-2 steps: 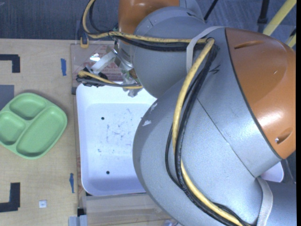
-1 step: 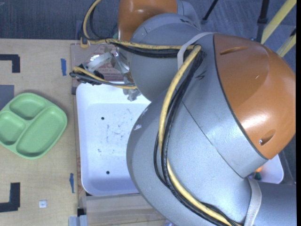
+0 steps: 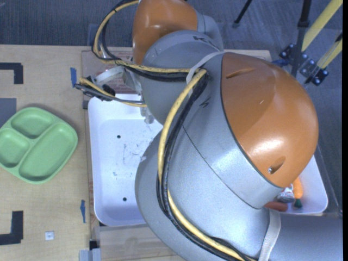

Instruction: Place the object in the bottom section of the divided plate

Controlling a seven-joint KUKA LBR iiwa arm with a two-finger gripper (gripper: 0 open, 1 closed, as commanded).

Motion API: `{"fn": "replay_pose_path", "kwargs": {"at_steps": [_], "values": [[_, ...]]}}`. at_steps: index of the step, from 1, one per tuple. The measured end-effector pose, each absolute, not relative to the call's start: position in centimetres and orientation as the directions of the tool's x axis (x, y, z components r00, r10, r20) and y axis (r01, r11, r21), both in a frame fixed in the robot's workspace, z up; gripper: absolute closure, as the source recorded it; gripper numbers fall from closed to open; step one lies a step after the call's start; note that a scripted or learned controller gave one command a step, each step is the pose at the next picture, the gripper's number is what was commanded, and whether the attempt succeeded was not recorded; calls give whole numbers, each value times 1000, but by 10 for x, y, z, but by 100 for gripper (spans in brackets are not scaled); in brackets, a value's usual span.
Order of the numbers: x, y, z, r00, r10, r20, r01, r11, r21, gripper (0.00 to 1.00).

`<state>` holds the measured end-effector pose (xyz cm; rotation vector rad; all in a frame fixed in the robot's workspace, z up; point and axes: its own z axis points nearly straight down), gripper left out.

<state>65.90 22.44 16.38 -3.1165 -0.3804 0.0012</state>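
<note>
Green divided plate sits left of the white bin, all sections bare, so I judge placing not done. Arm looms over the bin. Small items, maybe the obj, at the bin's far right corner. Gripper state: can't tell.

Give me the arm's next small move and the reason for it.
Probably lift the arm up and back from the white bin. Its grey and orange body covers most of the bin, so what lies under it cannot be judged. The green divided plate sits apart on the bench to the left, with nothing in its sections. A few small items lie by the bin's lower right rim.
</note>
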Motion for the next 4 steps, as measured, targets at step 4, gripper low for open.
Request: {"fn": "replay_pose_path", "kwargs": {"at_steps": [4], "values": [[659,224,164,965,262,1,262,-965,-1,100]]}}
